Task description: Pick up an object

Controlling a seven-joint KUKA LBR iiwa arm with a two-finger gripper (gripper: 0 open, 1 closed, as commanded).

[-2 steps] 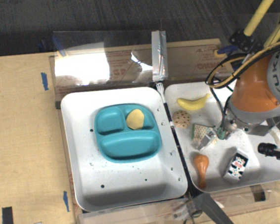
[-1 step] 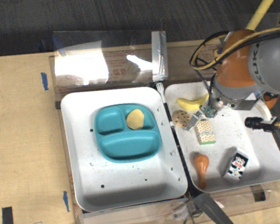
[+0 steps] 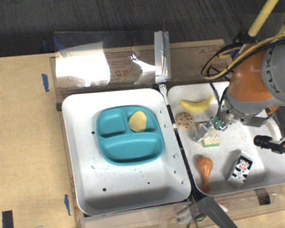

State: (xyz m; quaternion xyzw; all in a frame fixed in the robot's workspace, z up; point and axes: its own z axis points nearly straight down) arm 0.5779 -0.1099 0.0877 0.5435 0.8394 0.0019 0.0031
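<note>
The right bin holds a yellow banana at the back, a round speckled cookie, a small pale patterned block, an orange gourd-shaped piece and a black-and-white box. My gripper hangs low over the middle of this bin, between the cookie and the patterned block and just in front of the banana. Its tip sits right above the block's upper edge. I see nothing lifted off the bin floor.
The left bin carries a teal divided plate with a yellow lemon-like piece in its back right compartment. The wall between the bins runs just left of the cookie. Cables loop behind the arm.
</note>
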